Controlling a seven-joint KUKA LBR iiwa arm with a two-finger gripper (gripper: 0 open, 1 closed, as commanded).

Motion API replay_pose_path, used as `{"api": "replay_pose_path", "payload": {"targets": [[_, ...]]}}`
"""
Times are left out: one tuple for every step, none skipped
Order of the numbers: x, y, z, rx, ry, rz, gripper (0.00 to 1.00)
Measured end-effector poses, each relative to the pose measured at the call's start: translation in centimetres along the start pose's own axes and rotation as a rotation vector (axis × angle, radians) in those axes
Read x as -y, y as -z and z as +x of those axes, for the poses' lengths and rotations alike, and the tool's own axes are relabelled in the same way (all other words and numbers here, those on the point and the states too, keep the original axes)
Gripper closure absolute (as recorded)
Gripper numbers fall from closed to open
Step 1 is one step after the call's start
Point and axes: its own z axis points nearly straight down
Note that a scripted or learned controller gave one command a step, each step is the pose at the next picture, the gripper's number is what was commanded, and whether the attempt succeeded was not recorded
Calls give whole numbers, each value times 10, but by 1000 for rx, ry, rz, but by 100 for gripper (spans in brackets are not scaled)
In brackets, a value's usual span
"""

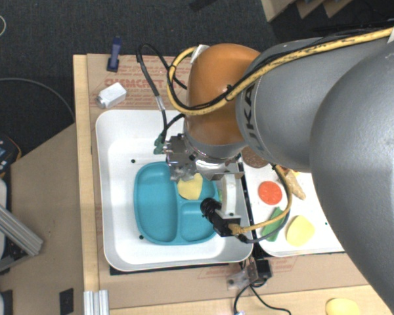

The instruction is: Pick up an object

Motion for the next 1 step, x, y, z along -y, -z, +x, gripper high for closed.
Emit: {"api": "replay_pose_path", "payload": {"targets": [[-17, 296, -29, -4, 3, -22, 100]]}}
